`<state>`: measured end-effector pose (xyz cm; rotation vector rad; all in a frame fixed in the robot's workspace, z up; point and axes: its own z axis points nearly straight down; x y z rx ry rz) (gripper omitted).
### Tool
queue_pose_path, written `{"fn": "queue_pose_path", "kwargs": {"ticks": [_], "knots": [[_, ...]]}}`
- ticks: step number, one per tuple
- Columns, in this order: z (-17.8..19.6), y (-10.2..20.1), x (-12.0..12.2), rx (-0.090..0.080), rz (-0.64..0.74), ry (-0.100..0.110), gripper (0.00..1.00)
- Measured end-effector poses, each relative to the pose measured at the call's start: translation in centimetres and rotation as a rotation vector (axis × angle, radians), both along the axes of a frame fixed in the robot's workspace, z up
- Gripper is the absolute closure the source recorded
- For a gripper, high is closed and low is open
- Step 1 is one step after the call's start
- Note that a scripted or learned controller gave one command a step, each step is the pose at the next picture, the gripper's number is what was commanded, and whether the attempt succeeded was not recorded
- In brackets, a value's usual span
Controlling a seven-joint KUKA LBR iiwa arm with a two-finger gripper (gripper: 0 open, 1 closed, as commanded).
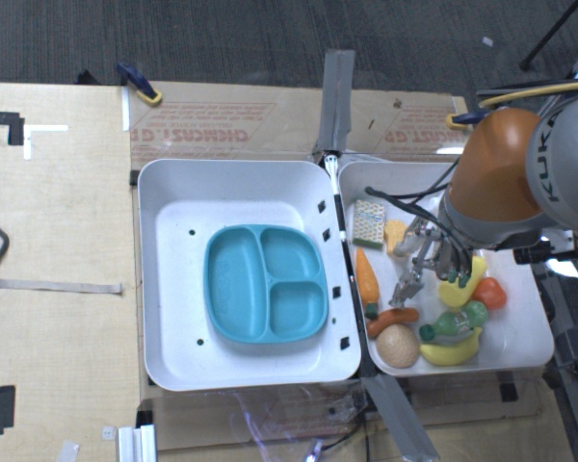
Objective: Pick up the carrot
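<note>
sitting on a plywood bench, two white bins above dark carpet

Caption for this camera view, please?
Gripper hovers in the right bin beside the carrot; the blue tray sits in the left bin.

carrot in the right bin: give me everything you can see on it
The carrot is a small orange toy-looking piece, smooth like plastic, tapered, with a bit of green at its lower end. It lies flat on the floor of the right bin, close along the bin's left wall, its long axis running roughly up and down the view. It looks whole and free: the gripper hangs to its right, apart from it. A red piece and a tan egg-like item sit just below it; whether they touch it is unclear.
</note>
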<state>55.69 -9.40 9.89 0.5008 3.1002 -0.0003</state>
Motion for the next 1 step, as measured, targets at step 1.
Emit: {"fn": "queue_pose_path", "kwargs": {"ticks": [1], "knots": [[9.36,6.19,-1.13,0.0,0.045,-0.003,0.0]]}}
